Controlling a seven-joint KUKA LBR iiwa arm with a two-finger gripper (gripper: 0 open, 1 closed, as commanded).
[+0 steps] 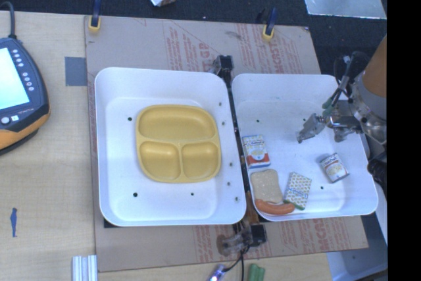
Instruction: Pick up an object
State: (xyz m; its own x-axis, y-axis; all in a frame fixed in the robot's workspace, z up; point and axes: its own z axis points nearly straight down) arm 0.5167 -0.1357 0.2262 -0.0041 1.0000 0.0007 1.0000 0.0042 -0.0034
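Can (333,167) lies on its side near the right bin's (299,83) right edge, just below the gripper (309,130). It looks light, stiff and prone to roll; gripping across its body seems safest. Whether the fingers are open or closed, I cannot tell. Bare floor lies toward the bin's far edge; packets (297,189) crowd its near-left corner.

A small grey can (333,167), seemingly tipped over, lies near the right bin's (289,85) right wall.
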